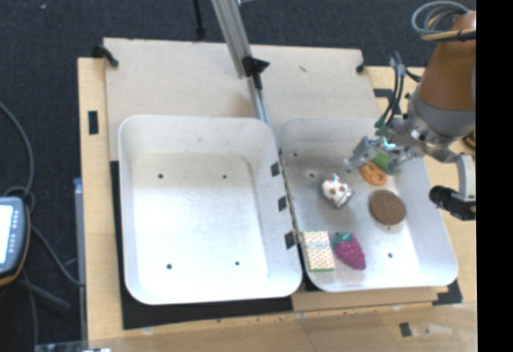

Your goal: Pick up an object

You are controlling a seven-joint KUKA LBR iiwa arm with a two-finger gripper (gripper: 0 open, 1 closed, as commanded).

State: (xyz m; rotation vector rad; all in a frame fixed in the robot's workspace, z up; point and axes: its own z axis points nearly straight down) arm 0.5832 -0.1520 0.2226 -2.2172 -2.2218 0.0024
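The pincer (373, 151) is seen over the right bin (425, 258), near its far edge, just beside an orange piece (373, 175); its grip cannot be told.

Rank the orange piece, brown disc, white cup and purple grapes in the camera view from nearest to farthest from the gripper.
Measured from the gripper:
1. orange piece, just below it
2. white cup, toward the bin's middle
3. brown disc, near the right wall
4. purple grapes, by the front edge
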